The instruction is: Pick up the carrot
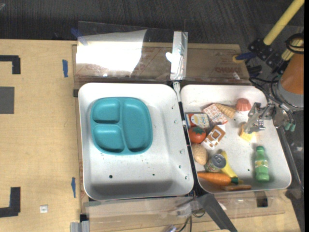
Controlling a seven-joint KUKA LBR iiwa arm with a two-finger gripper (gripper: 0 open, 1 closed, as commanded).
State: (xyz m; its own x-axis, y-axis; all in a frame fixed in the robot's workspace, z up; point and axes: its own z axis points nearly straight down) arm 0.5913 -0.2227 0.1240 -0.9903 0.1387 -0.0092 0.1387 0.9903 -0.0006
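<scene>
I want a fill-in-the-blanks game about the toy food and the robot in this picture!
1. The carrot lies in the ____ bin, near its front edge.
2. The plate with three sections in the left bin has the colour ____.
3. The bottle in the right bin has the colour ____.
4. The gripper hovers over a small ____ block, away from the carrot.

Missing words: right; teal; green; yellow

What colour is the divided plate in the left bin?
Teal; the divided plate shows plainly in the camera view.
</scene>
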